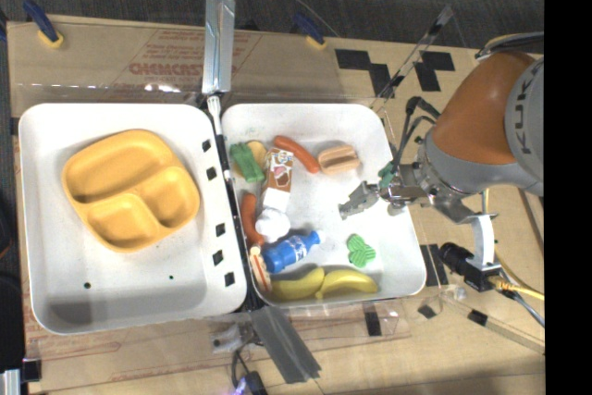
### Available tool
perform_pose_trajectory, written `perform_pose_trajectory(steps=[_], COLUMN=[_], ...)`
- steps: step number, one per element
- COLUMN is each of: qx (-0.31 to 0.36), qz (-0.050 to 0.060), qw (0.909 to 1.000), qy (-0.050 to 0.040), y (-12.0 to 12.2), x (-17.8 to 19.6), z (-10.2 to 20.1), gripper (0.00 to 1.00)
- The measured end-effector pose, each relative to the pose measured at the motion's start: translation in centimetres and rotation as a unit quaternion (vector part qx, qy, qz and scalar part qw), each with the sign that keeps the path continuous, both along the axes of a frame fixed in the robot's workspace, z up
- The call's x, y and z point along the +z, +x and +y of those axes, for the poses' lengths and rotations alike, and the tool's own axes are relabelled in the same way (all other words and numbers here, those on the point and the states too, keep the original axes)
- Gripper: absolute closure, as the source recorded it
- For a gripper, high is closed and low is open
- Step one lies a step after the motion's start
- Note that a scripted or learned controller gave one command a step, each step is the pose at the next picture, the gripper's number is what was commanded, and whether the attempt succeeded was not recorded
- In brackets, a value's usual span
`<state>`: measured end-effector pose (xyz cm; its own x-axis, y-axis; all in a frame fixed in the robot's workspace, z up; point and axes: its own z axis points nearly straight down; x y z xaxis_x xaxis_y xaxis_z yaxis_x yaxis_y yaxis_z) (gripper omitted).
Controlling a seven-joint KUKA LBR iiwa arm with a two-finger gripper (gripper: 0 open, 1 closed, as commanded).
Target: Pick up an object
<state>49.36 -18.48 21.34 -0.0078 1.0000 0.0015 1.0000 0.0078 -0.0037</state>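
Two shallow white bins sit side by side on a cardboard-covered bench, seen from above. The left bin (46, 227) holds a yellow divided plate (131, 188), lying tilted in its far half. The right bin (393, 245) holds a scatter of toy food. The grey arm (481, 139), with its orange band, reaches in from the right, and its claw (355, 201) hovers over the right half of this bin, pointing left. Its two fingers are spread apart with nothing between them.

The toys lie mostly to the left of the claw. A hot dog bun (339, 160) sits just beyond the claw on its far side. A small green piece (361, 250) lies just near of the claw. Farther left are a red sausage (294, 149), a green vegetable (247, 159), a brown packet (279, 169) and a white bottle (273, 213) beside an orange carrot (248, 213). A blue bottle (289, 251) lies at the near left, and two yellow bananas (322, 283) rest along the bin's near wall. None of these touches the claw.
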Motion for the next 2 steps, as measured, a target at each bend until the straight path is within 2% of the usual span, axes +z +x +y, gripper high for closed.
perform_pose_trajectory(steps=[1, 2], qx=[0.006, 0.008], qz=[-0.005, -0.006], qw=[1.0, 0.9999], qy=[-0.0013, -0.0028], y=[-1.4, -1.3], x=[-11.8, -10.8], z=[-1.1, -1.3], gripper=[0.0, 1.0])
